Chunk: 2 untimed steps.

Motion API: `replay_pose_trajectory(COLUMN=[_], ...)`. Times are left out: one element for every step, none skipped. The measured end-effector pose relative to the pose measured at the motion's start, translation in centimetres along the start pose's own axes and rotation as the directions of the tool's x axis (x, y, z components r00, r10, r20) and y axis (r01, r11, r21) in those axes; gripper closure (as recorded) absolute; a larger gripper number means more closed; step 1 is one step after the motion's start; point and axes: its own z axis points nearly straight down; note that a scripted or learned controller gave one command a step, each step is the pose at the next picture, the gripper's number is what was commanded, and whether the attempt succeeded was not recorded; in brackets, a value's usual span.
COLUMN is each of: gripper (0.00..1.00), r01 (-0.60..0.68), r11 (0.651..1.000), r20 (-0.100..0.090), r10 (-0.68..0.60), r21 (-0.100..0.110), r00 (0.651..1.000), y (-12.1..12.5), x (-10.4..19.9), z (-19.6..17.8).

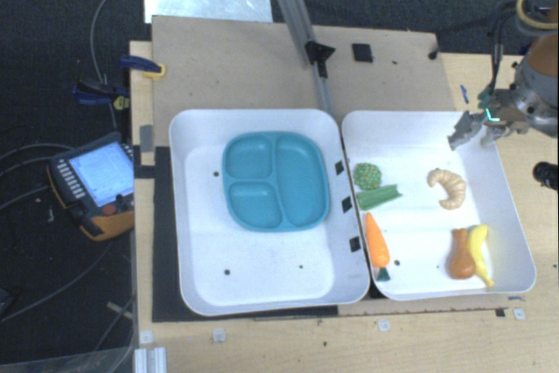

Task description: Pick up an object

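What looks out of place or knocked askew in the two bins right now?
Nothing stands out. The blue divided plate lies flat in the left bin. The broccoli, carrot, croissant and banana lie loose in the right bin, none spilled over the rim. The gripper hangs at its far right corner.

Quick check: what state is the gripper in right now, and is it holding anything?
Gripper: cannot be told whether open or closed; it sits over the top right corner of the right bin, with no object seen in it.
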Motion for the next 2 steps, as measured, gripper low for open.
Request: replay_pose_trajectory(gripper=[0.00, 0.00], r01=[0.001, 0.001], r11=[1.000, 1.000], r20=[0.001, 0.001], r10=[-0.001, -0.001], r21=[-0.005, -0.002], r00=[1.000, 1.000], y=[0.1, 0.1], x=[0.0, 0.6], z=[-0.3, 4.0])
